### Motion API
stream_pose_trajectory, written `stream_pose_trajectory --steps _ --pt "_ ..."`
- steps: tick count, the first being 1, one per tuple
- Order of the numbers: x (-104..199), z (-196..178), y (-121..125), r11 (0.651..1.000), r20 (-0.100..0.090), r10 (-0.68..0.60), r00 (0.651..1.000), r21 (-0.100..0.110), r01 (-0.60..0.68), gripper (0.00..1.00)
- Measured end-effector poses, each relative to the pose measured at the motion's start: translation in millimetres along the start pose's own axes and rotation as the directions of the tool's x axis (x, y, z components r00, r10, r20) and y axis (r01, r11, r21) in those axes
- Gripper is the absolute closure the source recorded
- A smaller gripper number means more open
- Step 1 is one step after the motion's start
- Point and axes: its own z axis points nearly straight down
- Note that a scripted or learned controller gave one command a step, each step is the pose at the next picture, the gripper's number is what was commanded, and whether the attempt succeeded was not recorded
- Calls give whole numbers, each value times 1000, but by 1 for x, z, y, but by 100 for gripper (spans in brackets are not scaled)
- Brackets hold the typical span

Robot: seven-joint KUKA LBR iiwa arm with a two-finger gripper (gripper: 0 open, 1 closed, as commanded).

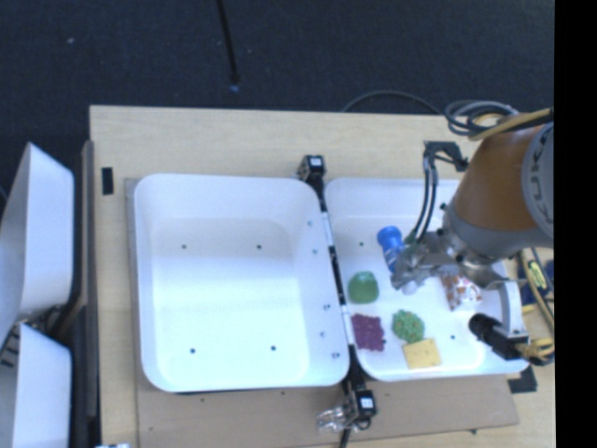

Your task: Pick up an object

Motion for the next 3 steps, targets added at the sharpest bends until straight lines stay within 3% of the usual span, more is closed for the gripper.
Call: stream_pose_trajectory --steps 1,2,3 --pt "19 -9 79 1000 2 -1 1000 -7 1 100" --pt "-10 64 97 1000 2 7 1000 7 -7 100" --pt "-67 4 42 1000 3 11 1000 -1 -11 100"
